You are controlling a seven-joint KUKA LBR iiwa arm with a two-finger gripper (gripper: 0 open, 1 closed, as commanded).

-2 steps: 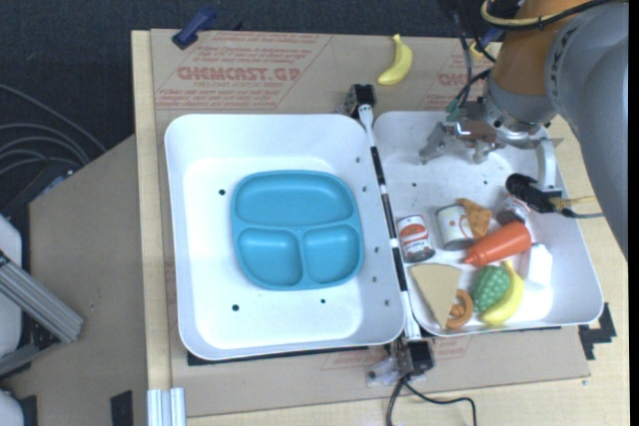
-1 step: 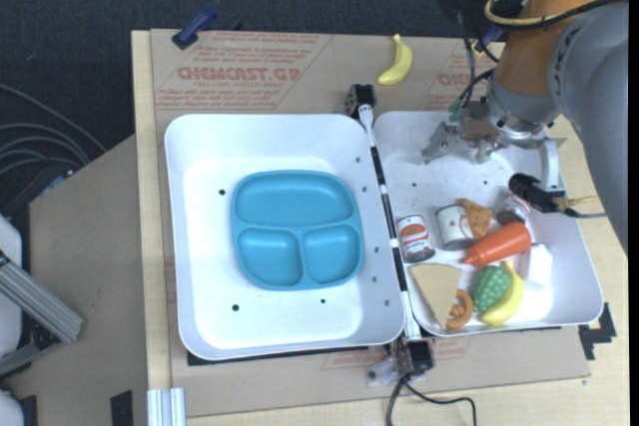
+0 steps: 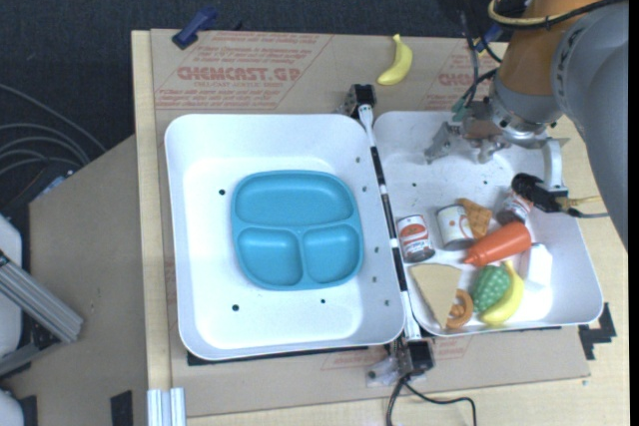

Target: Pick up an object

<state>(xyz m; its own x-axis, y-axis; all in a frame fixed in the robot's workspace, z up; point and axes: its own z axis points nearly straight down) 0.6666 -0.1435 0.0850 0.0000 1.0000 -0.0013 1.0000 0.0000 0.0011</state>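
My gripper (image 3: 463, 149) hangs over the far end of the right bin (image 3: 589, 289), open, with nothing between its fingers (image 3: 437, 150). The objects lie nearer the front of that bin: a small can with a red label (image 3: 414, 237), a silver can (image 3: 454, 224), an orange carrot (image 3: 497, 243), a green bumpy piece (image 3: 489, 286), a yellow banana (image 3: 507, 302), a tan bread slice (image 3: 434, 286) and a brown pretzel (image 3: 460, 309). All of them sit well apart from the gripper.
The left bin (image 3: 190, 214) holds a blue divided plate (image 3: 296, 226). A second yellow banana (image 3: 395, 63) lies on the bench behind the bins, and a blue clip (image 3: 194, 28) rests at the bench's far left edge.
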